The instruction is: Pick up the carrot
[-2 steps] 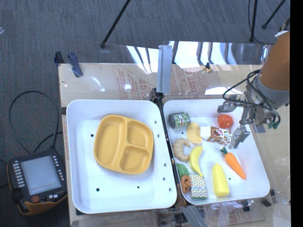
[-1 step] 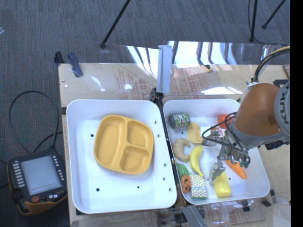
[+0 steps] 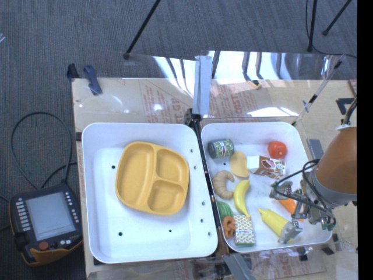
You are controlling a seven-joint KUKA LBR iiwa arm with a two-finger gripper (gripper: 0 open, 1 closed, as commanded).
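Right bin point(image 3: 294, 134): fingers point(image 3: 289, 233) above carrot point(image 3: 287, 205); spread unclear, can't tell.

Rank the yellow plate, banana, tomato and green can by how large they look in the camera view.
1. yellow plate, by far the largest.
2. banana.
3. green can and tomato: these look about alike, so I won't rank one over the other.
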